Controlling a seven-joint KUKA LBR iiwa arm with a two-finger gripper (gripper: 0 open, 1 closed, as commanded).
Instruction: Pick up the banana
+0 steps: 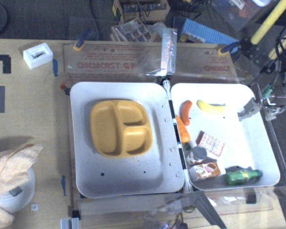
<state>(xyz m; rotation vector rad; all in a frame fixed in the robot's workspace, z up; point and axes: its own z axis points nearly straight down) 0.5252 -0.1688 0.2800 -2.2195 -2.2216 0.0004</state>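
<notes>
The yellow banana point(210, 107) lies flat near the back of the right bin point(238, 142), its length running left to right. My gripper point(250, 109) hangs at that bin's right rim, a short way to the right of the banana and apart from it. Nothing shows in its grasp.
A red sausage point(185, 111) and an orange carrot point(182, 130) lie just left of the banana. A patterned box point(211, 143), a can point(199, 153), a small carton point(206, 170) and a green bottle point(242, 176) fill the bin's front. The left bin point(86, 175) holds a yellow divided plate point(120, 128).
</notes>
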